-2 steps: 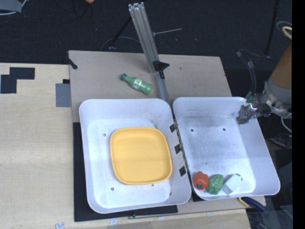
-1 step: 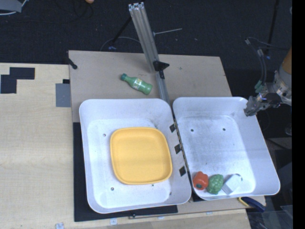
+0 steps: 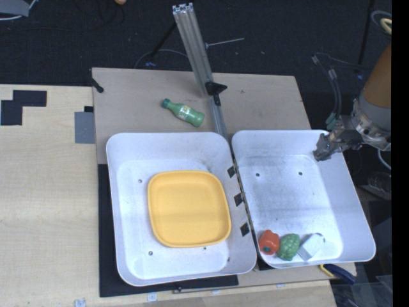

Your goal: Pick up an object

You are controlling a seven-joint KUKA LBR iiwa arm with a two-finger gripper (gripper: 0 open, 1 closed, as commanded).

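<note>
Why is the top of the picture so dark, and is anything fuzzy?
In the camera view, light falls on the white bins and the yellow plate, while the floor behind the bench stays dim. The gripper looks dark and a bit fuzzy; the green bottle shows clearly.

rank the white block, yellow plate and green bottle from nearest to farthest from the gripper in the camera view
From the gripper, at the right bin's far right edge:
1. White block, in the right bin's near corner, beside the green and red toy items.
2. Yellow plate, in the middle of the left bin.
3. Green bottle, lying on the bench behind the left bin; plate and bottle are fairly close to call.
</note>
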